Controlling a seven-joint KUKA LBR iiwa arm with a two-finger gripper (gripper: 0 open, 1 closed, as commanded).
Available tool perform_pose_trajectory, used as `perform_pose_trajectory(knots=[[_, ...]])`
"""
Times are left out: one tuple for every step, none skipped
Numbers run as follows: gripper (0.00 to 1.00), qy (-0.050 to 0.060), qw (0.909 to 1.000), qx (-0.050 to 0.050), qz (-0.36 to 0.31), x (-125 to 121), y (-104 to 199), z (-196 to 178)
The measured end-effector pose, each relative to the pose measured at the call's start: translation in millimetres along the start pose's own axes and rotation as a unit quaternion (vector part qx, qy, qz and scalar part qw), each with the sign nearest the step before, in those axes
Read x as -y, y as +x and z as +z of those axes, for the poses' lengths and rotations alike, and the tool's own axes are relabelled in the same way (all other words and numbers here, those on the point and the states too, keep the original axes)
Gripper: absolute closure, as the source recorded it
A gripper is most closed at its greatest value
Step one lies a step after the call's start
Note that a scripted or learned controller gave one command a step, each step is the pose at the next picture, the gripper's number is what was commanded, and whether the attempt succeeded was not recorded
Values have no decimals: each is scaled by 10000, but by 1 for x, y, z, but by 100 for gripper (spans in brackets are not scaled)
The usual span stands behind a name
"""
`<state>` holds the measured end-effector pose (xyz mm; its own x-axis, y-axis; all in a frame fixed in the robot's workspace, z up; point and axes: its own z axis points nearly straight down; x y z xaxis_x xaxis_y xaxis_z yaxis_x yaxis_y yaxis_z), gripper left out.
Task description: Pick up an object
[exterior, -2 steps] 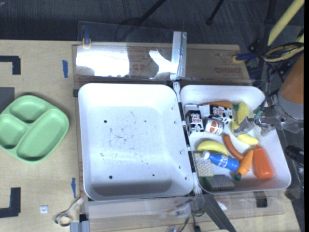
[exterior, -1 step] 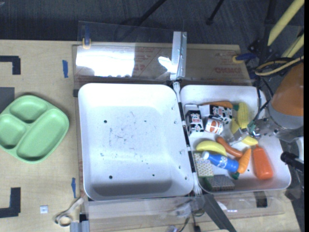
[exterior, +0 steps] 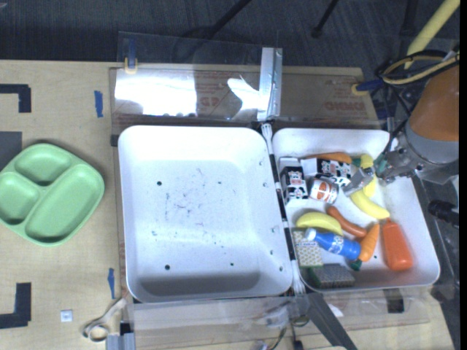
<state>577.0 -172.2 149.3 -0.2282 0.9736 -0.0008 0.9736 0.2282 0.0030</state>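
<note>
The large shallow white plastic bin (exterior: 195, 210) fills the middle of the frame, and its bare, scuffed floor reads as the place where picked items are meant to land. Touching its right wall is the smaller shallow white bin (exterior: 427, 265), at centre right, crowded because it serves as the supply.

The grey arm with its orange band (exterior: 438, 115) comes in from the upper right edge and slants down over that bin's upper right corner, probably to reach the heap from above. At far left on the wooden bench sits a pale green three-compartment plastic tray (exterior: 47, 193), well apart from both bins and seemingly outside this job.

Within the crowded bin, an orange plastic bottle (exterior: 396, 245) lies at lower right, a blue bottle with a white label (exterior: 337, 244) lies near the bottom, and a yellow toy banana (exterior: 318, 221) lies just above it. A second yellow banana (exterior: 370, 201) lies just below the gripper (exterior: 368, 172), making it, in my judgement, the likeliest target. A red-and-white can (exterior: 324, 189) sits left of that.

The gripper hangs low among the items near the bin's top; whether its claw is spread or closed I cannot tell, and nothing is visibly held.
</note>
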Motion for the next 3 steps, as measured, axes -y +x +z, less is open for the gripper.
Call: perform_pose_trajectory(knots=[[100, -19, 10000, 7, 6, -1, -1, -10], [0, -18, 10000, 6, 7, -1, -1, -10], [0, -8, 9997, 5, -256, 20, -18, 63]])
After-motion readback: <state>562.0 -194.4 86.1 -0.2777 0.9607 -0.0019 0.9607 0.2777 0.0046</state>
